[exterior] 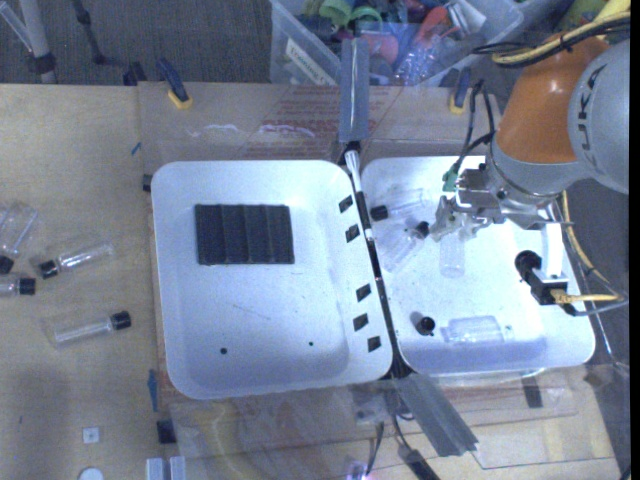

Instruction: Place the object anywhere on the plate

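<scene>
Two bins: left bin (180,348) and right bin (575,343) sit side by side, touching along a black divider.
Claw: the gripper (452,230) hangs over the right bin's upper middle; whether its fingers are spread or closed cannot be told.
Object: a clear vial (452,258) stands just at 6 o'clock of the claw; whether it is held cannot be told.
Plate: a dark ribbed plate (244,234) lies in the left bin, toward 11 o'clock of its centre, well apart from the vial.
Other vials: a capped vial (462,329) lies at the right bin's 6 o'clock; loose vials (75,260) rest on the bench at 9 o'clock.
Writing: grey letters on the arm (600,98), partly cut off, unreadable.
</scene>
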`<state>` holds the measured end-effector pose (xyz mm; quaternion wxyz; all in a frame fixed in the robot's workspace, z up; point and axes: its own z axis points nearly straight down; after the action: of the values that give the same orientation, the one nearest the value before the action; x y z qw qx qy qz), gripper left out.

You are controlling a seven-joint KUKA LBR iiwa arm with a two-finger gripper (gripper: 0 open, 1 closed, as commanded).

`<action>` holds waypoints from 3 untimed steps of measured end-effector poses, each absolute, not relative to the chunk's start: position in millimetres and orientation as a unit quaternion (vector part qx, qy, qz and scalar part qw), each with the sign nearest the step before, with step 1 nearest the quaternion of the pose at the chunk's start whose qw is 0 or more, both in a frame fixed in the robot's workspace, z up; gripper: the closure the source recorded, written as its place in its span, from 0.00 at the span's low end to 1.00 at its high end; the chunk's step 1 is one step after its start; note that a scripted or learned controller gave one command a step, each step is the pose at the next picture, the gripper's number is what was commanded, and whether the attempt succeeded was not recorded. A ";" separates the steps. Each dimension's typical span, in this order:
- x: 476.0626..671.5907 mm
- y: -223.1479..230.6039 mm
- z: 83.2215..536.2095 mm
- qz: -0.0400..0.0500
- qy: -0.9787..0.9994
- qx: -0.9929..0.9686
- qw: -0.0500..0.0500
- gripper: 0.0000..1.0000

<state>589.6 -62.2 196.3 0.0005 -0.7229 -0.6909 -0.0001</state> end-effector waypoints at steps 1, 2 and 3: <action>655.6 -53.1 245.8 0.001 -0.467 -0.884 0.000 1.00; 650.6 27.0 308.7 0.000 -0.401 -0.916 0.000 1.00; 645.5 112.6 328.6 -0.001 -0.159 -0.987 0.000 1.00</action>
<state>645.5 112.6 328.6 0.0000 -0.9872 -0.1594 -0.0011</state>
